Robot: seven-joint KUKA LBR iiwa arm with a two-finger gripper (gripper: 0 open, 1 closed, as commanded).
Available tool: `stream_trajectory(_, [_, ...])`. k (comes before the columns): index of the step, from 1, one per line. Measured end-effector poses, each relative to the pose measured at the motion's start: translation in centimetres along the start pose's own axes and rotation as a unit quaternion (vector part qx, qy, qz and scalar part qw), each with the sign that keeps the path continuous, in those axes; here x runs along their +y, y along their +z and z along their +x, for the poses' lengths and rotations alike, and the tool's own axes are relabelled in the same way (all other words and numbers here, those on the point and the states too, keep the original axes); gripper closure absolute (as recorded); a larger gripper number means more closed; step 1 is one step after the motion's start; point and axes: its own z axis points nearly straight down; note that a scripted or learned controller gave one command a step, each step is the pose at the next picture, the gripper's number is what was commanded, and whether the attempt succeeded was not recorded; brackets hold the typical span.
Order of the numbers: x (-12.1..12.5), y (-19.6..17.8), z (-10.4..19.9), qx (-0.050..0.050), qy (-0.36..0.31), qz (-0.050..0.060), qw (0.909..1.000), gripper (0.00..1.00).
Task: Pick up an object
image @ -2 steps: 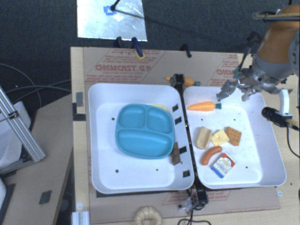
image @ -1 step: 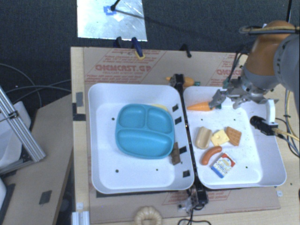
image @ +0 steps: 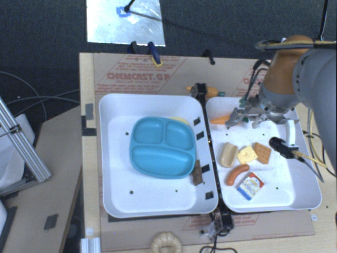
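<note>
Orange carrot piece (image: 219,120) lies just beside the claw (image: 247,116), toward the bin divider; whether the claw is apart or together cannot be told; nothing is visibly held, so the approach step seems in hand; next it likely must settle over one item, perhaps the cheese cube (image: 246,155) below it.

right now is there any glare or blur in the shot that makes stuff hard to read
In the camera view, the shiny sheet beyond the bench glares white; the bins are evenly lit with soft shadows; the blue plate and sausage read sharply; the tool is slightly soft, so its fingers are hard to make out.
</note>
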Motion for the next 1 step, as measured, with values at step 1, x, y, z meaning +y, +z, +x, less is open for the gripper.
stream_trajectory(1, [0.09, 2.91, 0.03, 0.000, 0.000, -0.001, 1.0000, 0.00])
